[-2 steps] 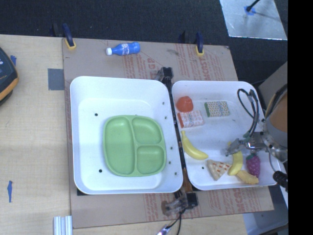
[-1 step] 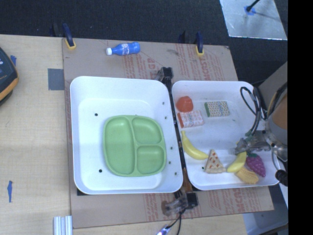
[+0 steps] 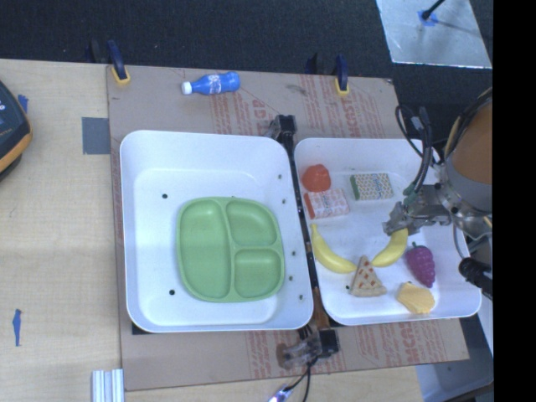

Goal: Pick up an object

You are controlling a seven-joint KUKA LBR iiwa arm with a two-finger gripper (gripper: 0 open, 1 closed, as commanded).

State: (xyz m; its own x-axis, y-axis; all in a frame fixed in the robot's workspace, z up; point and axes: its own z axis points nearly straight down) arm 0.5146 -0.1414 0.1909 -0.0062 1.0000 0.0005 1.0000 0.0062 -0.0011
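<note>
I see the gripper (image 3: 402,222) above the right bin (image 3: 335,153), at the banana (image 3: 352,256); finger state undeterminable. No label text legible.

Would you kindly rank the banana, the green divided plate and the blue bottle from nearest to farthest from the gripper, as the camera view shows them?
Measured from the gripper, over the right bin:
1. Banana, in the right bin, its tip just below the gripper.
2. Green divided plate, in the left bin.
3. Blue bottle, outside the bins, on the board beyond the left bin.
</note>
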